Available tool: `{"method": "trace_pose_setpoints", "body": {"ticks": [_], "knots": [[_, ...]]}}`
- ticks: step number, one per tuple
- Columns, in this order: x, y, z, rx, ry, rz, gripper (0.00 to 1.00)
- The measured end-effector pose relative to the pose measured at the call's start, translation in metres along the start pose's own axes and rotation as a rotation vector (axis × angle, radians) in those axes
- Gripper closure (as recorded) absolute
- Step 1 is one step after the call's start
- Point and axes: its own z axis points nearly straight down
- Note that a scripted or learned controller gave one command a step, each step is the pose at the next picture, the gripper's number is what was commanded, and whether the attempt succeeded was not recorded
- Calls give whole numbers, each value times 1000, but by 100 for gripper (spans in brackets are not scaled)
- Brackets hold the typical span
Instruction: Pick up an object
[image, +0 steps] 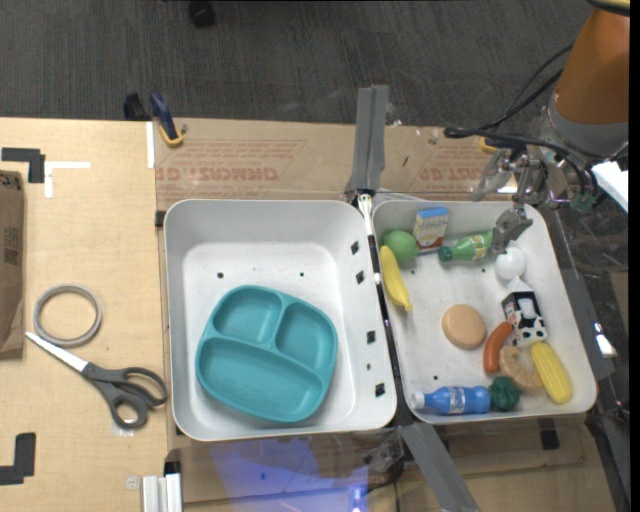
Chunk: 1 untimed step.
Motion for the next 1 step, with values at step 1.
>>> {"method": "trace_pose_setpoints", "body": {"ticks": [1], "knots": [[-1,-16,154,1,-3,-21,0]]}}
